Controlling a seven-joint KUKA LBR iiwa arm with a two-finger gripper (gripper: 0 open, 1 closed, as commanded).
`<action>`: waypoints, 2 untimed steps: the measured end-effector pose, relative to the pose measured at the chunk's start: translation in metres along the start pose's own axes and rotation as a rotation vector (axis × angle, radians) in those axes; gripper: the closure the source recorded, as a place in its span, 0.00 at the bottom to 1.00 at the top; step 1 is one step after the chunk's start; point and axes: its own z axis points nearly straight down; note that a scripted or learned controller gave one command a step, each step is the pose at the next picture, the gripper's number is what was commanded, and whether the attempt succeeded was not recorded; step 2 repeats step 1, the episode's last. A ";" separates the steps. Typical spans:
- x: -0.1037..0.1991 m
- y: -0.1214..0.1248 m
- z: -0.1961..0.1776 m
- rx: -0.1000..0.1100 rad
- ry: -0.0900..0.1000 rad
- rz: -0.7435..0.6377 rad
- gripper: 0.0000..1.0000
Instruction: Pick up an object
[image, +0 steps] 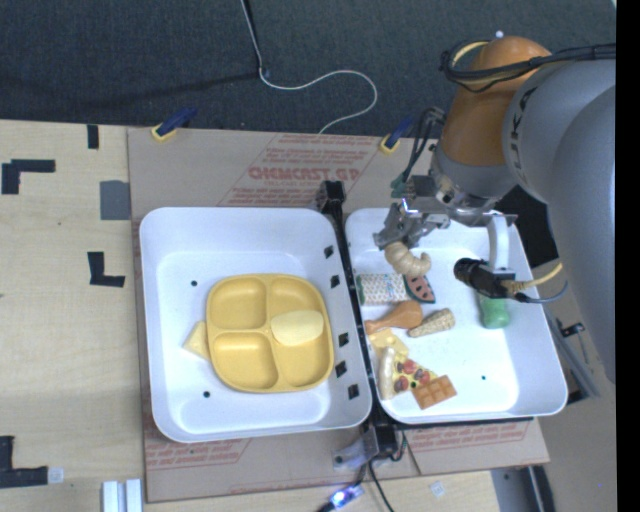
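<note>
The right white bin (520, 385) holds several toy foods. A beige, knobbly curved piece (408, 261) lies at the bin's upper left, directly under my gripper (401, 231), which hangs at the piece's upper end and seems to touch it. Just below it are a white speckled block (379, 289), a small brown-and-red wedge (423, 291), an orange piece (394, 318) and a tan cone (433, 322). A green object (494, 312) sits near the right wall.
At the right bin's front lie a pale yellow piece (386, 362) and a brown waffle-like slice with red dots (424, 386). In the left bin (170, 250) stands a yellow divided plate (250, 340) with a pale yellow lump (298, 326) on it.
</note>
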 end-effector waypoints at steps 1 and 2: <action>0.021 0.023 0.004 0.000 0.000 0.002 1.00; 0.021 0.023 0.004 0.000 0.000 0.002 1.00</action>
